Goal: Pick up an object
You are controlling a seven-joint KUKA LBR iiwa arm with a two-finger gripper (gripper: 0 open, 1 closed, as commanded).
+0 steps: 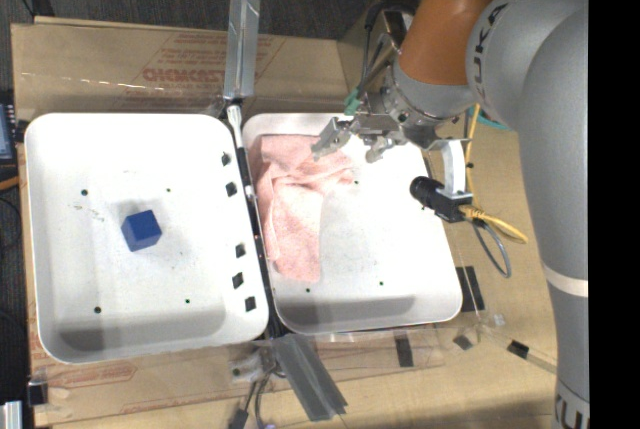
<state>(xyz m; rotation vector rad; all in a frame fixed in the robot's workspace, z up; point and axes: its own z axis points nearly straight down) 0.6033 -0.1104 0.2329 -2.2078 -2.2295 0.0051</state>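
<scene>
Camera view: claw point(352, 139) hangs spread over the pink cloth point(290, 207) in the right bin point(420, 292), pinching nothing; a blue cube point(141, 229) lies in the left bin point(60, 317).

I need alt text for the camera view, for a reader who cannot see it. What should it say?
A grey arm's gripper hovers with open fingers over the far edge of a crumpled pink cloth in the right white bin. A small blue cube sits in the left white bin.

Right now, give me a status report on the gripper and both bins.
Gripper open, over right bin's far edge, holding nothing. Pink cloth crumpled along that bin's left side. Blue cube in left bin, untouched.
</scene>
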